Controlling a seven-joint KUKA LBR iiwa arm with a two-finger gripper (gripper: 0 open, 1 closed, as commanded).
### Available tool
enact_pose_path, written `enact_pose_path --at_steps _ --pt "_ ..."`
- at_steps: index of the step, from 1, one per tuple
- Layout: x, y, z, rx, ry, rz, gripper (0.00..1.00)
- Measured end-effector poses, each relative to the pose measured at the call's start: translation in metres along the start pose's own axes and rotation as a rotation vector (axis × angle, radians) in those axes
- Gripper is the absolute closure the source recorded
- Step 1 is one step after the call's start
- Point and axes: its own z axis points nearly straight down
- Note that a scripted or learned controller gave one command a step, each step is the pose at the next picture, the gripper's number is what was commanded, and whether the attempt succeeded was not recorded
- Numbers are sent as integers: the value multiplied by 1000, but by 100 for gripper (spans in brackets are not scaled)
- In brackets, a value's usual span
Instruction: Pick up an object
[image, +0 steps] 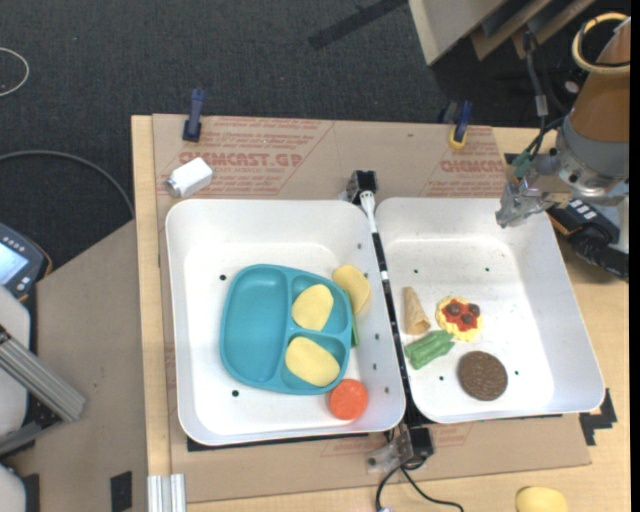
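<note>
We see gripper (512, 212) over right bin (540, 265) far corner, nothing in it, fingers seemingly together | cone (414, 310), pizza (459, 316), pepper (429, 349), cookie (483, 375) near front, unobstructed | tray (262, 325) in left bin (200, 300)

So the arm (600, 130) is mostly light grey, round and chunky, with a fat orange band (605, 100) wrapped above the wrist. Below that sits a grey ribbed collar, then the gripper (512, 212), a small metal-grey piece with dark bits on it. Black cables run along the side, plus maybe a green wire near the wrist, hard to say at this size.
</note>
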Motion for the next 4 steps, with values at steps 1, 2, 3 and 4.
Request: enact_pose_path --at_steps 1,2,3,4 --pt "5 0 -4 4 3 -6 100" --pt "5 1 -15 1 1 -7 100" --pt "5 2 -25 -3 -1 -8 100" --pt "5 3 -36 -6 -3 -9 100"
